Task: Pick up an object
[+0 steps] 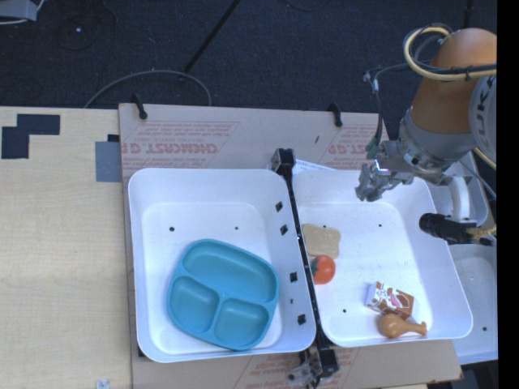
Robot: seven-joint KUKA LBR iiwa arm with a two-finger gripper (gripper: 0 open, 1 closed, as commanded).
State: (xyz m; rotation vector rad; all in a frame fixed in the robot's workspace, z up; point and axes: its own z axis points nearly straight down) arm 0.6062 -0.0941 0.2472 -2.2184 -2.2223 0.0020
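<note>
target: red tomato [323,269], just inside black divider [297,241], touching bread slice [321,240] | handling: likely light, smooth, rolls; pinch across its middle | gripper [371,186]: far from divider, above right bin [438,250] rim; jaw state unreadable

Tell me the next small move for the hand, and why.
Probably move the hand toward the near side of the right bin and lower it over one item. It sits above the bin's far edge with nothing between its fingers, while the bread slice, tomato, small packet and drumstick all lie nearer the camera.
</note>
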